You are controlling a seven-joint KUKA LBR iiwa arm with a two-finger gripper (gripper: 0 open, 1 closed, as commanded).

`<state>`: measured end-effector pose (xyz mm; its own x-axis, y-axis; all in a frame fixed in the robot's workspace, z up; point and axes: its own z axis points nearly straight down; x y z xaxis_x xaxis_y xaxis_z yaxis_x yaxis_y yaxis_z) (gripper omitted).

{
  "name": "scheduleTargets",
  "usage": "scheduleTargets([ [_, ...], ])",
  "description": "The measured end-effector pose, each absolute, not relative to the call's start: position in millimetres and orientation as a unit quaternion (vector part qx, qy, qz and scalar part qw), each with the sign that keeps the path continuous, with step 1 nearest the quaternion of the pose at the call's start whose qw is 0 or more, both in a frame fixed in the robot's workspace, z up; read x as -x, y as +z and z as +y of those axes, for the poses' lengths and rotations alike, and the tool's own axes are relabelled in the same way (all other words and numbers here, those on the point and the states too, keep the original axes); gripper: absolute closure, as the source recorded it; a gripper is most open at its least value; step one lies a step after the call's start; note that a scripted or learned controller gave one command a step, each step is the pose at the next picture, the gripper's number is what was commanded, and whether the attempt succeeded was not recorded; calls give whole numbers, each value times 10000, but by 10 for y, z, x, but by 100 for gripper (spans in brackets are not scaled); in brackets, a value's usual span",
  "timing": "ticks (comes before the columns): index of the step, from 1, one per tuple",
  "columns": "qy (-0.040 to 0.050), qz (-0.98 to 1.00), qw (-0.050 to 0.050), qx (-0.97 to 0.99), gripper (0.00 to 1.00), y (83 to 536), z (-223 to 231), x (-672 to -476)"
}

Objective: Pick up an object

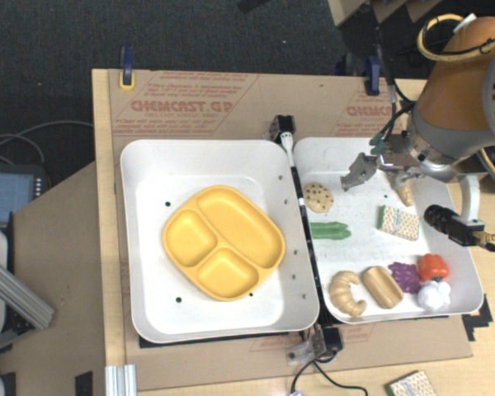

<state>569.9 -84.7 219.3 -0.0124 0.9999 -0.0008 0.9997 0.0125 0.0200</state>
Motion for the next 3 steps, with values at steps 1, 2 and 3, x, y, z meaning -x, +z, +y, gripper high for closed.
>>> scheduleTargets([
  [1, -13, 7039, -8, -7103, 0, 2134, -1927, -5082],
  [2, 52, 7078, -51, -7064, 0, 826, -2196, -5471],
  [3, 40, 7083, 52, -7059, 100, 1010, -2223, -5487],
])
